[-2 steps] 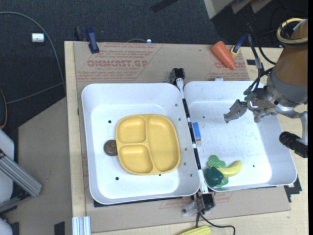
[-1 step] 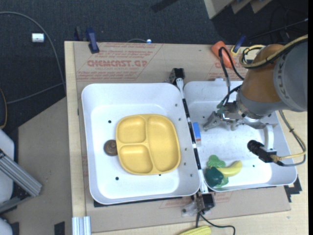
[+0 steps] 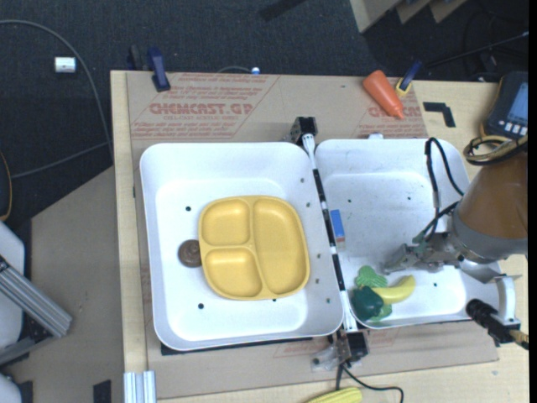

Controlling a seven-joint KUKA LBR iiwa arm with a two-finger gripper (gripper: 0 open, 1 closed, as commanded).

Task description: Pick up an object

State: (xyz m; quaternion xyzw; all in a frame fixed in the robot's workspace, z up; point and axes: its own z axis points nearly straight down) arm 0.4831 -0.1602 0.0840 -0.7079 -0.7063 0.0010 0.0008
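The gripper sits low in the right bin, its tip blurred; whether it is open or closed cannot be told. Just beside it lie a smooth curved banana and a lumpy green toy. Left of the banana, a yellow three-section plate half hides a brown disc.

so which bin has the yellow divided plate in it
The left bin: the yellow plate lies in it. The right bin holds the banana instead.

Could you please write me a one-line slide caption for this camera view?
Arm's hand hovers near a banana in the right bin; yellow divided plate fills the left bin.
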